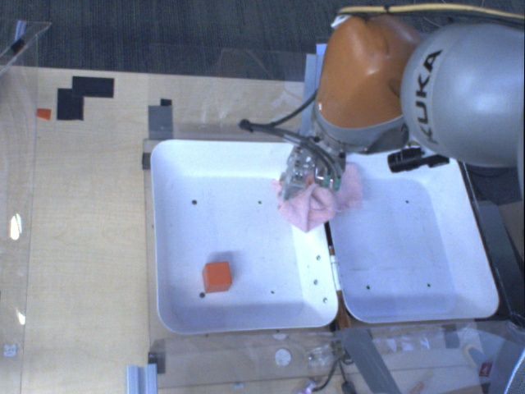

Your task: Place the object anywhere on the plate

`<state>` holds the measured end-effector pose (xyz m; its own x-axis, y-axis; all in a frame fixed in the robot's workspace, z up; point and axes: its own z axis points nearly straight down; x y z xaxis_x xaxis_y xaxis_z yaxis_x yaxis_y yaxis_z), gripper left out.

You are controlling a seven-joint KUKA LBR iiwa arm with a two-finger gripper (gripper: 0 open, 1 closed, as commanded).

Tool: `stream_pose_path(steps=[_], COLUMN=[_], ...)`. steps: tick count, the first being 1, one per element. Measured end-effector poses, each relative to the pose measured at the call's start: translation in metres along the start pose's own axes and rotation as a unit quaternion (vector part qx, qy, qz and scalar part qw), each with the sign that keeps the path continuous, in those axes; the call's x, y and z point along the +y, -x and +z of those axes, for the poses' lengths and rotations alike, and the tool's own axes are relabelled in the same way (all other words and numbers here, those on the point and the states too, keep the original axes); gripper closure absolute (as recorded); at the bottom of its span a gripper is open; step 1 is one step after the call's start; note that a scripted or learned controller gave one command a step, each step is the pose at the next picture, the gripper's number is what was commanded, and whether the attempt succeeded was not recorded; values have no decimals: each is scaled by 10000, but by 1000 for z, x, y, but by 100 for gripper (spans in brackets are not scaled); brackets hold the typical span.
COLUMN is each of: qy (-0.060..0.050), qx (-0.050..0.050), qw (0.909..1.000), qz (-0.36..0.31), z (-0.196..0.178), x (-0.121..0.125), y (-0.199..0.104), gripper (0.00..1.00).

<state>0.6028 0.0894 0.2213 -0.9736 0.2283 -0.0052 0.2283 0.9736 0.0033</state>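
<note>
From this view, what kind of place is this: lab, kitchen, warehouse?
Likely a robotics lab test bench: a KUKA arm reaches over two white bins on a wooden benchtop, with a pink cloth and an orange block as props.

Light wooden bench (82,245), dark carpeted floor (164,15) beyond

- Pink cloth (316,205): soft, crumpled, matt fabric.
- Left bin (176,220) and right bin (410,245): smooth white plastic, faint sheen.
- Desk (82,220): pale wood-grain, smooth.
- Orange block (217,277): matt.
- Arm (459,97): glossy grey and orange shell.
</note>
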Motion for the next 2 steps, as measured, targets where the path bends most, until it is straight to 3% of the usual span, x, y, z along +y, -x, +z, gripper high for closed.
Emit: stream_pose_path(steps=[1, 2], qy=[4, 6], qx=[-1, -3], qw=[9937, 9937], qz=[-1123, -1122], z=[-2, -2], x=[37, 37], y=[-32, -32], gripper=[100, 0])
